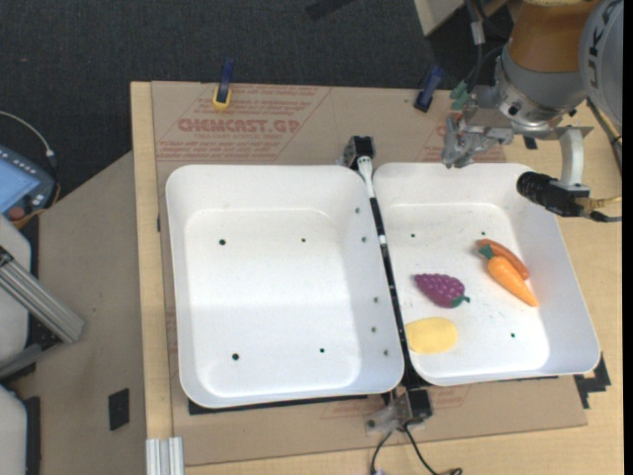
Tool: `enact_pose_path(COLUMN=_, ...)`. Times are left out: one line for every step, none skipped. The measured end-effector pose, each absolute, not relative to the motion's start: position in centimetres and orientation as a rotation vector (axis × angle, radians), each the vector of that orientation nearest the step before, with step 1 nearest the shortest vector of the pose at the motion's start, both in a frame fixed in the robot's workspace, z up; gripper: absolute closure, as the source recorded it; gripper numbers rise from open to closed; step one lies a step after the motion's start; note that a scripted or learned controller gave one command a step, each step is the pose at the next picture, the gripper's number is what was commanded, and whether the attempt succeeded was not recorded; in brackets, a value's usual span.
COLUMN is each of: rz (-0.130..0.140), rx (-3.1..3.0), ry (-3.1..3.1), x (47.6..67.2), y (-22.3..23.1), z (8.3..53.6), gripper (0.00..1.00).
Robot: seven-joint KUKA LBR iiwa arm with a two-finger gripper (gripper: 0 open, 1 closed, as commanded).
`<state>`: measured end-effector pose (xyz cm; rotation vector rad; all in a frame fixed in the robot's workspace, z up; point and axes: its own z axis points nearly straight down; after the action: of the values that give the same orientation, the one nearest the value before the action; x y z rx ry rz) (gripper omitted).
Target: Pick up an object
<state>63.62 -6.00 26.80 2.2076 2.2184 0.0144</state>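
Three toy foods lie in the right bin (554, 236): an orange carrot (508, 271) at the right, a purple bunch of grapes (439, 288) in the middle, and a yellow lemon-like piece (432, 335) near the front. My gripper (463, 153) hangs over the bin's back rim, well behind all three. It is open and holds nothing.
The left bin (198, 265) sits beside the right one, with a black divider strip (378, 236) between them. Both rest on a cardboard sheet (247, 117) held by blue clamps (225, 85). A black fixture (550, 192) juts over the right bin's back right corner.
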Motion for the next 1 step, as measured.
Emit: enact_pose_path(rz=0.002, rx=2.215, ry=2.232, x=55.03, y=2.64, z=32.30, gripper=1.00)
